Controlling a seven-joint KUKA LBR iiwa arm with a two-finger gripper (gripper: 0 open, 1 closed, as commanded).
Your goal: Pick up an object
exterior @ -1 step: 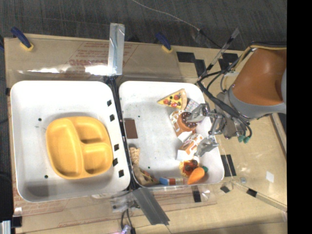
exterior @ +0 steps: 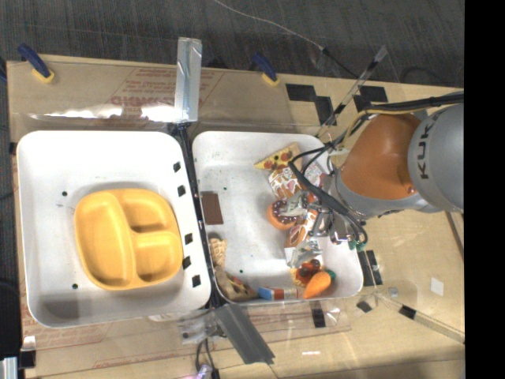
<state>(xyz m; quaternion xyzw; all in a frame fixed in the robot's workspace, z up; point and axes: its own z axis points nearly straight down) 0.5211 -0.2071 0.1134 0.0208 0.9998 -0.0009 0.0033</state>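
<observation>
Objects (exterior: 293,212) for picking lie heaped in the right half of the right bin (exterior: 237,152), a jumble of small toys and crinkled wrappers running from its far wall to its near corner. Largest around me is the bench (exterior: 102,85), covered in brown card, with two blue clamps (exterior: 35,61) at its far edge and a strip of silver tape (exterior: 188,81) above the seam between the bins. On it sits the left bin (exterior: 43,156), holding a yellow tray (exterior: 126,235) with three compartments, flat on the floor near the middle. My arm (exterior: 394,164) comes in over the right bin's right rim, orange band uppermost, trailing black cables. My gripper (exterior: 317,229) hangs low in the heap, among the wrappers; cables and clutter hide its tip, so I cannot tell whether it is open or closed, or whether it holds anything. At the heap's far end lies a pizza slice (exterior: 278,159); a round orange-brown piece (exterior: 278,215) sits just left of my gripper; an orange carrot (exterior: 317,284) lies in the near right corner. Apart from these, a brown block (exterior: 211,208) lies by the left wall, and a tan piece (exterior: 218,251) nearer along it.
</observation>
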